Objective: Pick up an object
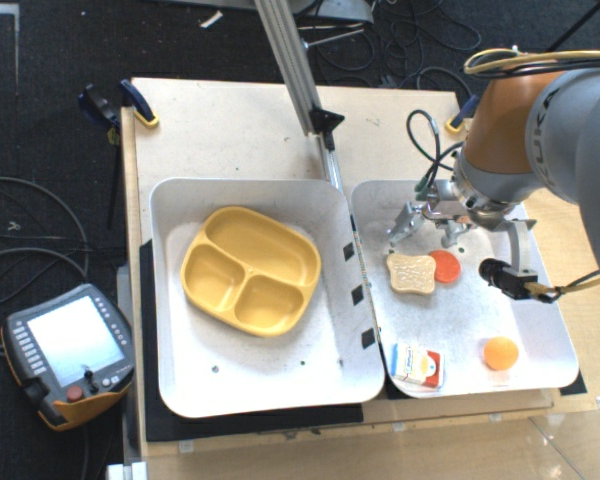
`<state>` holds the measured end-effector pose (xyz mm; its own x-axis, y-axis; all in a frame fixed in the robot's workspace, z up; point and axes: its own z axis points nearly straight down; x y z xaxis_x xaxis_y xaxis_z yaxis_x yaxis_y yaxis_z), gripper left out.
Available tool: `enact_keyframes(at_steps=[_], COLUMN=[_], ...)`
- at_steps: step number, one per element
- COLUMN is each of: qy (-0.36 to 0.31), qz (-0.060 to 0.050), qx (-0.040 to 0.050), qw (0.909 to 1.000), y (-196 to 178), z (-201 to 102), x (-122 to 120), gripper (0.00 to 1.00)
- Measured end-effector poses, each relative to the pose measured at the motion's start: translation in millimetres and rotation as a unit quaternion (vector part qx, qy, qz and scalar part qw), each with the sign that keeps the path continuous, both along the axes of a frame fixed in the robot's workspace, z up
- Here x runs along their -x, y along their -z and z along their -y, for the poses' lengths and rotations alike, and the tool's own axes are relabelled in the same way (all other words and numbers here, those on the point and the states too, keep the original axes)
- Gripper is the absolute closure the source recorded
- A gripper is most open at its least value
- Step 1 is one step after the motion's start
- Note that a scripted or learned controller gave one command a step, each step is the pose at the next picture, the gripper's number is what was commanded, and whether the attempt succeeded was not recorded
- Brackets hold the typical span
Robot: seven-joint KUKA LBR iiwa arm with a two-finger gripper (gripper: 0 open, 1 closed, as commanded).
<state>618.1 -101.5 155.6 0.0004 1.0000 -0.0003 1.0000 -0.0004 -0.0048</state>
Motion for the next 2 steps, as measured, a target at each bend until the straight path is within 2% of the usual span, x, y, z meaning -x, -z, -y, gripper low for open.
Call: enact_keyframes(at_steps=[1,2], qy=[0.0,0.0], qz=[0.001,0.003], qx=[-0.0001,0.0001], qw=[1.0,1.0], y=[45.3,32.3], z=[-6.3,-6.0], x=[3.3,1.9], gripper=[0.0,1.0])
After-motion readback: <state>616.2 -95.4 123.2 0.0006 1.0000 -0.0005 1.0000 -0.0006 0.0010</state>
